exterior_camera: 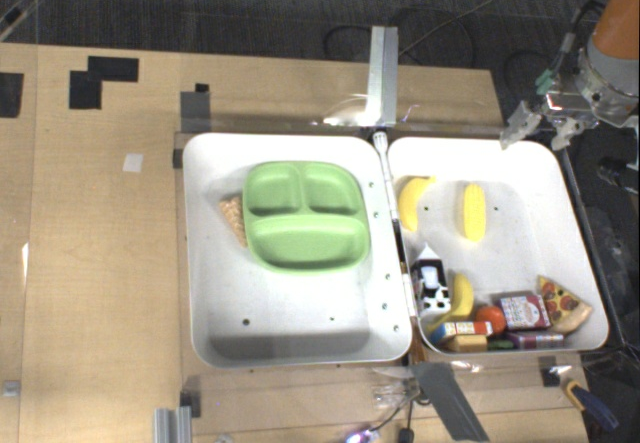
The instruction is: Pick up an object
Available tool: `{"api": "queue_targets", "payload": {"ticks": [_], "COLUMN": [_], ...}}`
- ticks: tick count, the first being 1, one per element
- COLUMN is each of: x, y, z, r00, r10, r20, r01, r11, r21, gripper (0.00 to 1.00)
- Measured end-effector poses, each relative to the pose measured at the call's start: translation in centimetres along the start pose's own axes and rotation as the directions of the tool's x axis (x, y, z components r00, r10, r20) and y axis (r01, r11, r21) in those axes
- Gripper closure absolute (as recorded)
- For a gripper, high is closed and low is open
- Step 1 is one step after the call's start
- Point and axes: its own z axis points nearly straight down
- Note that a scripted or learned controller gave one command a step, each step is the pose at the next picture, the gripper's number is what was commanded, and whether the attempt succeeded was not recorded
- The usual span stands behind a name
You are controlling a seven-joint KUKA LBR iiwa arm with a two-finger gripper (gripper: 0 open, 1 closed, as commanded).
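Jaws (pixel 540 126): they hang at the far right corner of the right bin, above its rim; two pale fingers show apart, with nothing between them.
Arm (pixel 612 51): grey with an orange band, reaching in from the right and standing clear of the bin's contents.
Likely target: the yellow banana-like piece (pixel 473 211) lying alone on the right bin's (pixel 545 176) bare floor, upright along the view, well apart from its neighbours.
Handling: it looks like a light, stiff plastic toy with a smooth, rounded skin, so it may slip or roll out of a pinch.
Where to take hold: across its narrow middle, the jaws closing on the long sides.
Second yellow piece (pixel 413 201): lies against the bin's left wall; the wall leaves little room for a finger on that side.
Front clutter: a black-and-white carton (pixel 430 283), a small banana (pixel 461 296), a red tomato-like ball (pixel 489 316), a red packet (pixel 522 311) and a pizza slice (pixel 562 301) crowd together, touching; a grasp there risks nudging neighbours.
Left bin (pixel 215 261): holds a green divided tray (pixel 304 215) with a tan, cracker-like piece (pixel 233 219) tucked at its left edge; the tray is broad and flat, a poor fit for the jaws.
Table (pixel 90 231): pale wood, with black marks at the far left.
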Motion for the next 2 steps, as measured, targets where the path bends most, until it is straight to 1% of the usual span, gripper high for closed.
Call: {"api": "queue_targets", "payload": {"ticks": [1,2], "x": [2.4,2.4], "y": [-4.1,-3.9], "z": [14.0,12.7], "r00": [0.986,0.987], "r10": [-0.165,-0.164], "r20": [0.000,0.001], "r01": [0.165,0.164], "r11": [0.986,0.986], "r21": [0.000,-0.008], "gripper": [0.00,1.00]}}
